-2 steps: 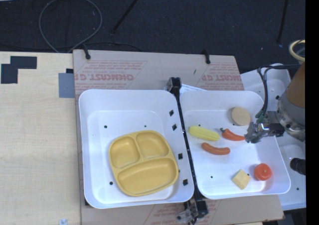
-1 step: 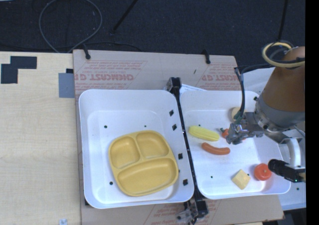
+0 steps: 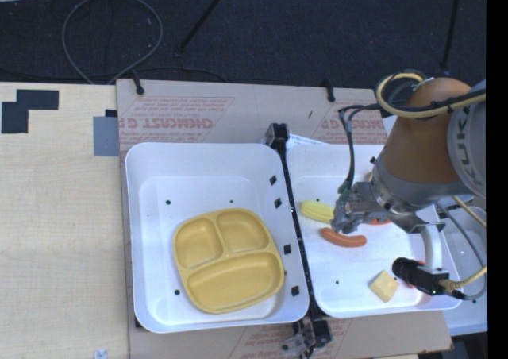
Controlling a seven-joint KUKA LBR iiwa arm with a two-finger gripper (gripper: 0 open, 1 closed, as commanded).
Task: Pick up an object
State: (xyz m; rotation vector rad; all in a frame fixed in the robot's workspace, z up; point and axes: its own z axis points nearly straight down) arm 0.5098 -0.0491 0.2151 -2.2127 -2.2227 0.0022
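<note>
The gripper (image 3: 347, 221) hovers low in the right bin (image 3: 341, 306), directly above the hot dog (image 3: 344, 237); whether it is open or clenched cannot be told. The approach step seems in hand. Next it likely needs a short descent onto the hot dog, which lies just beside the corn cob (image 3: 317, 211).

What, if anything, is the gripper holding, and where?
Cannot be told: the gripper sits low over the hot dog, beside the corn, with no visible hold.

Yellow divided plate (image 3: 228, 260) in left white bin (image 3: 151, 191), cardboard sheet (image 3: 198, 115) beneath, wooden benchtop (image 3: 55, 230)
</note>
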